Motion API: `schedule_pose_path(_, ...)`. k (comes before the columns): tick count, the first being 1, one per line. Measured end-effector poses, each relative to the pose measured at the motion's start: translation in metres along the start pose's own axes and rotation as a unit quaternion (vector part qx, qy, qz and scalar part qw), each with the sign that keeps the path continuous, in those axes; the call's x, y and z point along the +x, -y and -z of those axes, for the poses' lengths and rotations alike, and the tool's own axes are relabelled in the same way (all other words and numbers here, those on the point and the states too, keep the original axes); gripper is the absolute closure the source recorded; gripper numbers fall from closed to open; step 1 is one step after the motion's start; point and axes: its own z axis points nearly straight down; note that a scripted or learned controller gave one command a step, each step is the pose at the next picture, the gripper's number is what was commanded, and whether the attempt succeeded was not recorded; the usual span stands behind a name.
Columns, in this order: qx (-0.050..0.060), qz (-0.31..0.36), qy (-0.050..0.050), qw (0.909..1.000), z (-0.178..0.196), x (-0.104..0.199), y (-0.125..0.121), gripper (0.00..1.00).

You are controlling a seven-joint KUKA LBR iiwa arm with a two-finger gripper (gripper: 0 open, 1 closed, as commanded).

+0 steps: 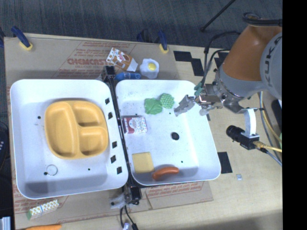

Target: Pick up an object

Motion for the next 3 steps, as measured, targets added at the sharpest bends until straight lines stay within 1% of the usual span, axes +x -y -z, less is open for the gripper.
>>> schedule_pose_path(1, 0.002, -0.032, 0.000, 0.9995, -0.150, -0.031, -0.083, 0.00)
schedule_pose_path(2, 0.000, 0.105, 0.000, 0.9945, -0.173, 0.012, -0.098, 0.00)
schedule_pose_path(3, 0.001, 0.106, 0.000, 0.9943, -0.162, 0.012, -0.099, 1.00)
